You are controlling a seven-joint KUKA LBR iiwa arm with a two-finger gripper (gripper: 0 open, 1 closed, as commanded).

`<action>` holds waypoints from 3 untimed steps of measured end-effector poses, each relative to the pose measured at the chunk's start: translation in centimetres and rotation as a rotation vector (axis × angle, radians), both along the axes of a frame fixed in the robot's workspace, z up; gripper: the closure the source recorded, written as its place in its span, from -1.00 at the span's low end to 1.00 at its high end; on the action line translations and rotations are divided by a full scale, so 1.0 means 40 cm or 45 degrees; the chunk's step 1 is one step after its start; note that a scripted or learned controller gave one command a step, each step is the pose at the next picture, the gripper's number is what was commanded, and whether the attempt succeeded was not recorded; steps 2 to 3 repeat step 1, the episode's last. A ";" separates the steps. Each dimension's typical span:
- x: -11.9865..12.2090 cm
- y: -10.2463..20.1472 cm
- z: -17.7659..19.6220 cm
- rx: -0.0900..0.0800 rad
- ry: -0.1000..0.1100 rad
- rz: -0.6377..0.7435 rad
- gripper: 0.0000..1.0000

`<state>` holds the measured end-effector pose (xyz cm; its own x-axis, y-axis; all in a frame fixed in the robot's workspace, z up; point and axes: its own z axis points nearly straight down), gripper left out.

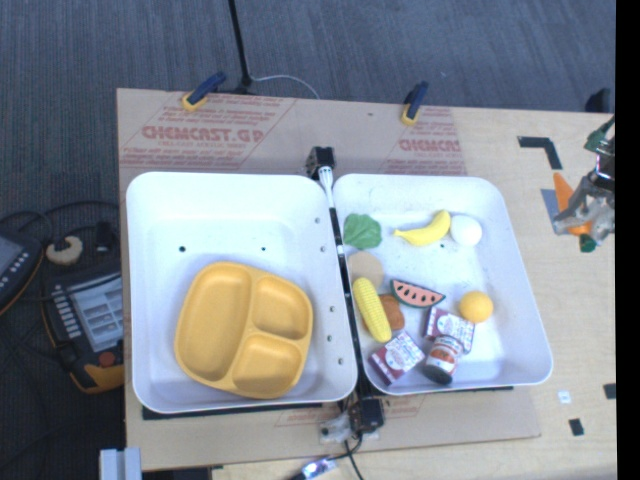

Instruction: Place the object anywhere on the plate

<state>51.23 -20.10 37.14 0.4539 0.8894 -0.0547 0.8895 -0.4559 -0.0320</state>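
A yellow plate (245,328) with three compartments lies in the left bin (160,208), toward its front. The right bin (520,298) holds several toy foods: a green leafy piece (362,231), a banana (425,230), a white egg (465,230), a watermelon slice (416,293), a corn cob (371,308), an orange ball (476,306), two snack packets (400,353) and a small dark bottle (440,360). My gripper (590,213) hangs at the far right, outside the right bin and over the bare bench, well away from all the objects.
The bins touch along a central rim (340,268). Two clamps (203,89) (413,101) hold the board at the back. A black pole (236,28) rises behind the left bin. A control pendant (85,308) lies left of the bench.
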 end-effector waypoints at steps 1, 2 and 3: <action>0.002 0.001 0.020 -0.003 0.002 0.003 1.00; 0.002 0.001 0.020 -0.003 0.002 0.003 1.00; 0.002 0.001 0.020 -0.003 0.002 0.003 1.00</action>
